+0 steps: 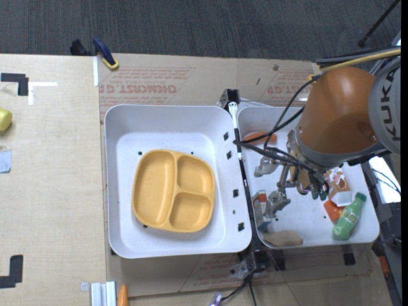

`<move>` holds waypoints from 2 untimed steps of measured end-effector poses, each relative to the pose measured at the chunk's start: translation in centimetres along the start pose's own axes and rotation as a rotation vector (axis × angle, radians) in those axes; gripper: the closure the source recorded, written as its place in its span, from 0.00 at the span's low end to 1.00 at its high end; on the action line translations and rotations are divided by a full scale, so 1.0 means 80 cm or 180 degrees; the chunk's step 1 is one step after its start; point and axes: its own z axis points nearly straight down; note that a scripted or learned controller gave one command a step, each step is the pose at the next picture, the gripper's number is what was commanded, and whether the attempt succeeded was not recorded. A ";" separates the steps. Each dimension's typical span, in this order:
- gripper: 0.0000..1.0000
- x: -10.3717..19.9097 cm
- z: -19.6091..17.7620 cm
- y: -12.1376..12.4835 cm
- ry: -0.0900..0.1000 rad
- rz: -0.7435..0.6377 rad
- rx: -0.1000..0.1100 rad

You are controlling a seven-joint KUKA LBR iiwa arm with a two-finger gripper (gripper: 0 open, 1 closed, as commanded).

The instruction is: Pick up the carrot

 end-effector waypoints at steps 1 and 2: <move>0.00 0.013 0.077 0.176 0.0012 -0.0764 -0.0002; 0.00 0.014 0.124 0.142 0.0006 -0.1606 -0.0001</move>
